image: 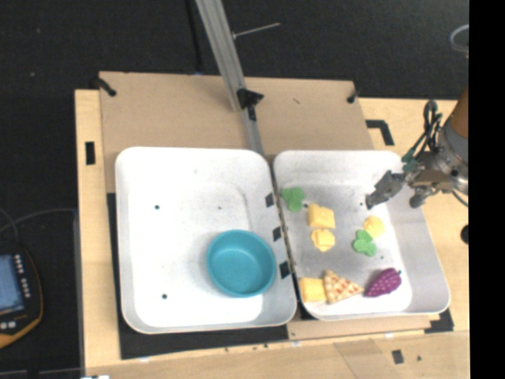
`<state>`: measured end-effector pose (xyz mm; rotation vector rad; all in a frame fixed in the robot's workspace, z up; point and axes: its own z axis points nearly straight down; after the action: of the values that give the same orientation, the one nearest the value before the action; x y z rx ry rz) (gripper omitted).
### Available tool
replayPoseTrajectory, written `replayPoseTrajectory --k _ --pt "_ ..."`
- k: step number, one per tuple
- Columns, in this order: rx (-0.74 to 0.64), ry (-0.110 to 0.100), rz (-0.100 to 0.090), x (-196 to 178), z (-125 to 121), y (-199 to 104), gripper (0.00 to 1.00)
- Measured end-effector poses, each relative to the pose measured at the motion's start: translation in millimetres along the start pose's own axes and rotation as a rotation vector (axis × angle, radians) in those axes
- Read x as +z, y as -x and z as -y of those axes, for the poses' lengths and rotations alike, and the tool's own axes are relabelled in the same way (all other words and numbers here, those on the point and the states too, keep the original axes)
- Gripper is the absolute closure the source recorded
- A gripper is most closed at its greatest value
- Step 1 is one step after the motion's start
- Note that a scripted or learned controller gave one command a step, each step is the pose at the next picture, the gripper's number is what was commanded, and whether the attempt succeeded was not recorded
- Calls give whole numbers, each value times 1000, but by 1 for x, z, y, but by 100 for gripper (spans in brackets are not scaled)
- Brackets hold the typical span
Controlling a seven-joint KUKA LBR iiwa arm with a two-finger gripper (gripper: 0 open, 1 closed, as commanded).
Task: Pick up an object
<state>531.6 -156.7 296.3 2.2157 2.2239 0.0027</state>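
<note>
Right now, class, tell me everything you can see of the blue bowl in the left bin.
The blue bowl is round, teal-blue, smooth like plastic. It sits upright, open side up, with nothing visible inside. It rests on the floor of the left bin, in the near right part, close to the wall shared with the neighbouring bin. Nothing else touches it.

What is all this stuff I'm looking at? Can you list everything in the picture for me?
bins: 2, white, side by side on the bench
bowl: 1, blue, left bin, near its front right
green pieces: 2, green, right bin, one by the left wall, one at mid right
yellow blocks: 4, yellow, right bin, scattered from middle to front
pizza slice: 1, orange and yellow, right bin, front
grapes: 1, purple, right bin, front right
metal pole: 1, grey, slanting behind the bins
handheld screen: 1, far left edge
gripper: 1, dark grey, over the right bin's back right
</note>
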Motion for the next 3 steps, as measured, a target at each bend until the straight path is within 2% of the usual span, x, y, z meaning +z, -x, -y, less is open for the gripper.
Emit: replayPoseTrajectory --k 1,3 --pt "2 1 0 0 0 0 0" --pt "5 -7 0 119 -2 17 0"
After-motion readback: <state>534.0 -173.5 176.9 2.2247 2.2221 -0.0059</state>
